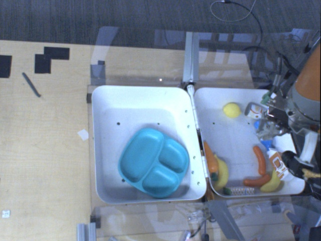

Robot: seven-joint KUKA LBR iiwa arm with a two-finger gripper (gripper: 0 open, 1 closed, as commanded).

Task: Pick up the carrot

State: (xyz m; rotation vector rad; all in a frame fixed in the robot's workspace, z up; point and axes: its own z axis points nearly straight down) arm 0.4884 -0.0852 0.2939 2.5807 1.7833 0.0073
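Note:
The carrot (pixel 210 159) is a short orange piece lying against the left wall of the right bin (pixel 225 134), next to a yellow fruit (pixel 221 173). My gripper (pixel 266 123) hangs over the right side of that same bin, well to the right of the carrot and a little further back. It is apart from the carrot. Nothing of the carrot is in it. The wrist's dark body and cables hide what lies under the gripper.
The right bin also holds a yellow lemon (pixel 231 110), two red-orange sausage shapes (pixel 259 159) (pixel 256 181), a banana (pixel 272 185) and a small carton (pixel 277 165). A blue divided plate (pixel 154 162) lies in the left bin (pixel 108 134).

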